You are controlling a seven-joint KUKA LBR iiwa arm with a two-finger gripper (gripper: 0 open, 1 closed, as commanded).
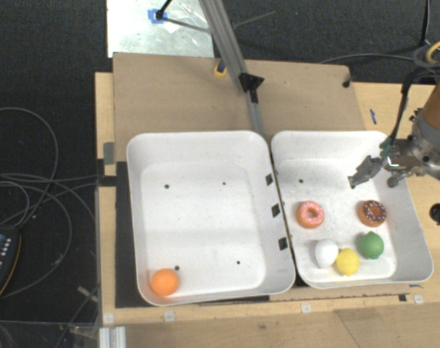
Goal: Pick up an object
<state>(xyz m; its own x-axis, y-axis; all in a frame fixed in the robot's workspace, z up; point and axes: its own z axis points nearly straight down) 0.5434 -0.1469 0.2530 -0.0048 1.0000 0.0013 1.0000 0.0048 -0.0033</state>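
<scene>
My gripper [378, 174] hangs over the upper right part of the right bin [306, 147], open, with nothing between its fingers. Below it lie a brown sprinkled donut [372, 213], a pink frosted donut [310, 214], a green ball [371, 245], a yellow lemon [347, 262] and a white egg-shaped object [325, 253]. The brown donut is the closest, just below the fingers. An orange ball [164, 282] sits alone in the left bin's [198, 147] near left corner.
A grey pole [227, 35] slants across the back of the bench, ending near the bins' shared back edge. Black clips [276, 210] mark the seam between the bins. Cables lie on the floor at left.
</scene>
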